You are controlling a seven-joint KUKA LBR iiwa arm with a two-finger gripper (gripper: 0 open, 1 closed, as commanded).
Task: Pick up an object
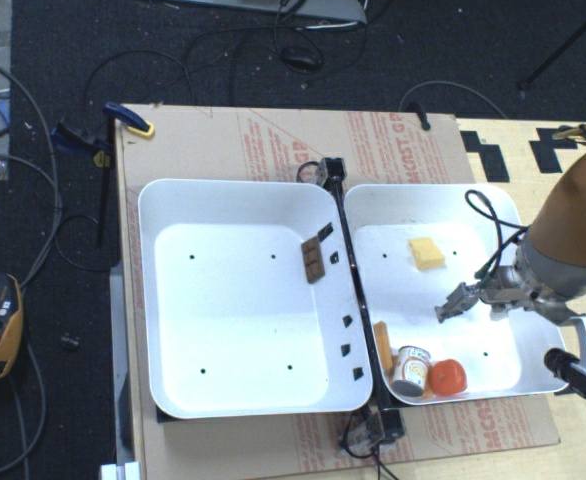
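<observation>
My gripper [453, 304] hangs over the middle of the right bin [493, 208], its dark fingers pointing left, with nothing visible between them. A yellow block [427, 253] lies up and to the left of the gripper. Along the bin's front edge sit a small can [410, 368] on its side, a red ball [448, 377] next to it, and an orange stick [382, 346] by the divider. A brown chocolate-like bar [313, 261] lies in the left bin [173, 208] near its right wall.
The arm's orange band [578, 218] and grey wrist fill the right side above the right bin. A black cable [488, 218] loops over the bin's back right. Black clamps [333, 171] join the bins at the middle.
</observation>
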